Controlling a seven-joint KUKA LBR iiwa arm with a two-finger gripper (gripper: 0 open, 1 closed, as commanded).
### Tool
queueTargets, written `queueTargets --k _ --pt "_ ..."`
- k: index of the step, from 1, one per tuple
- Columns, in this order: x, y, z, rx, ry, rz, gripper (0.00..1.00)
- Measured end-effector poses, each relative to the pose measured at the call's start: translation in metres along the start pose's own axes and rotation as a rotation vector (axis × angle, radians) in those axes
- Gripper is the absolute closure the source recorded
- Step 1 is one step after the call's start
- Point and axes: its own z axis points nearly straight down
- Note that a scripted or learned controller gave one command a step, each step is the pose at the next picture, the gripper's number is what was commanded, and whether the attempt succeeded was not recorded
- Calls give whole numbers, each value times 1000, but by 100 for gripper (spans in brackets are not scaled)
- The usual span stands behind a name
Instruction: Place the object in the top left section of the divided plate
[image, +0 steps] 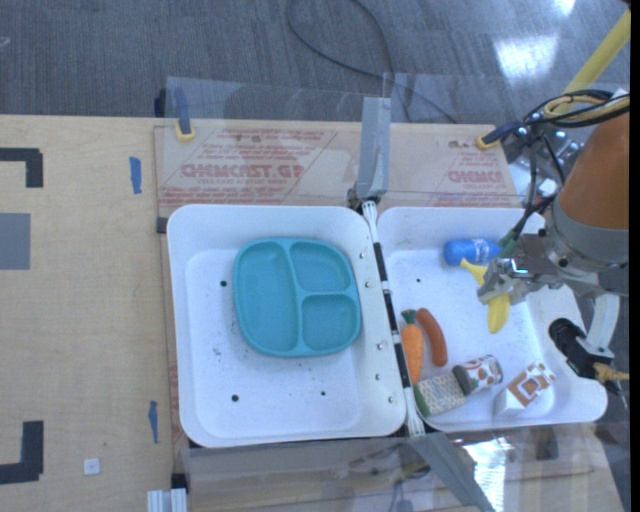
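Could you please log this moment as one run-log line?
hand over right bin at banana | grasp unconfirmed | divided plate in left bin

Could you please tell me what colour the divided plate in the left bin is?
The divided plate is teal blue, as the camera view shows.

Robotics lab: plywood bench (80, 300), taped markers (135, 175), loose cables (340, 50), clear shields around two bins (200, 400).

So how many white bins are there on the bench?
2. The left bin holds the teal divided plate; the right bin sits beside it, holding the toys, under the gripper.
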Motion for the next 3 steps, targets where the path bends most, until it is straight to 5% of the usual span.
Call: queueTargets --k 1,2,3 --pt "68 24 48 2 2 -142 100" --pt "152 92 48 -1 1 -208 100" --pt "152 92 48 -1 1 -208 0"
